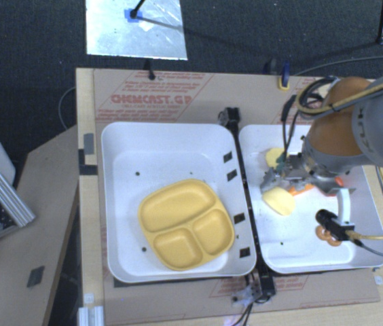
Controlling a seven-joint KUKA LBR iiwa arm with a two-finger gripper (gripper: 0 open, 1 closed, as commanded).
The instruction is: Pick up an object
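Lying in the right bin (368,250): pale yellow rounded object (279,201), beside the pincer (283,175), whose state cannot be told. Left bin (120,141): yellow divided tray (186,223). Brown tabletop (157,94).

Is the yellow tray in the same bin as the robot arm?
No, the yellow tray lies in the left bin, while the arm reaches into the right bin.

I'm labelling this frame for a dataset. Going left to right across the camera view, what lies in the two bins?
Yellow three-compartment plastic tray in the left white bin → pale yellow rounded lump in the right white bin → small orange-brown piece.
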